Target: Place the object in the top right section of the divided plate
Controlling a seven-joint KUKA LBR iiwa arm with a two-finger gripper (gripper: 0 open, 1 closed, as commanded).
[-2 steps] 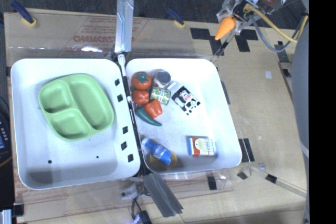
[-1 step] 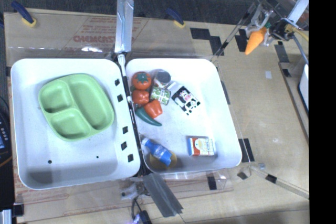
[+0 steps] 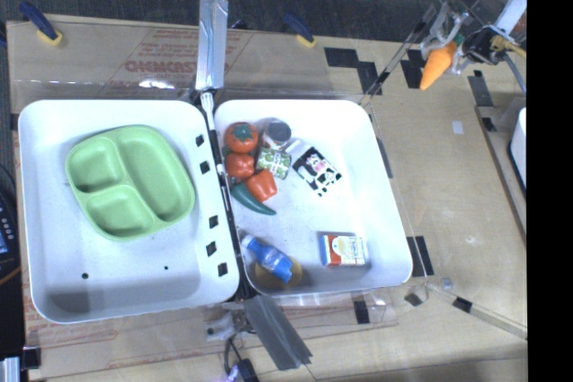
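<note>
Leftward, green divided plate in white bin

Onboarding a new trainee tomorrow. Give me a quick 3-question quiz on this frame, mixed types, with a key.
1. True or false: the green divided plate lies in the left bin.
2. Which item lies nearest the lower right corner of the right bin, as the camera sees it? A) red-and-white carton B) blue bottle C) tomato
3. What colour is the carrot-shaped object at the tip of the gripper?

Key: 1 true; 2 A; 3 orange.
</note>
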